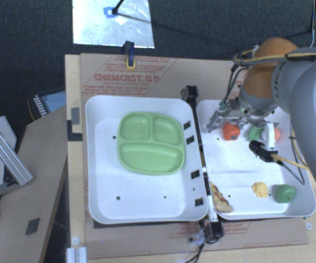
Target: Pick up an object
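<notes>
camera view | gripper low in far part of right bin, over red object; whether jaws are released or clenched: cannot tell | advice: settle squarely on red object, lift straight | arm hides bin's far-right corner; green-white piece beside it unclear; 1 green tray in left bin

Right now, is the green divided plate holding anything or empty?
Empty. The green divided plate lies flat in the left bin, and all three compartments show bare green. The small items, like the red piece, lie in the right bin.
</notes>
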Available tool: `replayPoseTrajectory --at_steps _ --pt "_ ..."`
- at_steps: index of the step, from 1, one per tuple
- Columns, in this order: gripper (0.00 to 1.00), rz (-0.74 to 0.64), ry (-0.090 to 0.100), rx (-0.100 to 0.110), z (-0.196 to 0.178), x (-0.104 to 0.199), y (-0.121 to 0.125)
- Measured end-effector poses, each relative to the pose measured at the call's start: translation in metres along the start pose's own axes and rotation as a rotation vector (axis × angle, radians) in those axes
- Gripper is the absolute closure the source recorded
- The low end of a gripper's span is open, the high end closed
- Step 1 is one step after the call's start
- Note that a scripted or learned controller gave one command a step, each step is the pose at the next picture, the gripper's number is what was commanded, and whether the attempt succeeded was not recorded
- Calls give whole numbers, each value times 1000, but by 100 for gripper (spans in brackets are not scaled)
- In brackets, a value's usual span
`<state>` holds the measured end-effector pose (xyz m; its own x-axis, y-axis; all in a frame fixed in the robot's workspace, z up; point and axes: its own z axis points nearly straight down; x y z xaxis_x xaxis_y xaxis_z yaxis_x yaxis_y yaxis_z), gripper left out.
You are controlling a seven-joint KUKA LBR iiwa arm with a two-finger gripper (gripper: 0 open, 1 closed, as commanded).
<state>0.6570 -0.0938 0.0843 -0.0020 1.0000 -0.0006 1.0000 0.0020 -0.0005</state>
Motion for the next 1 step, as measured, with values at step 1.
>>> replayPoseTrajectory --at_steps 1 --pt "100 0 0 -5 -14 0 2"
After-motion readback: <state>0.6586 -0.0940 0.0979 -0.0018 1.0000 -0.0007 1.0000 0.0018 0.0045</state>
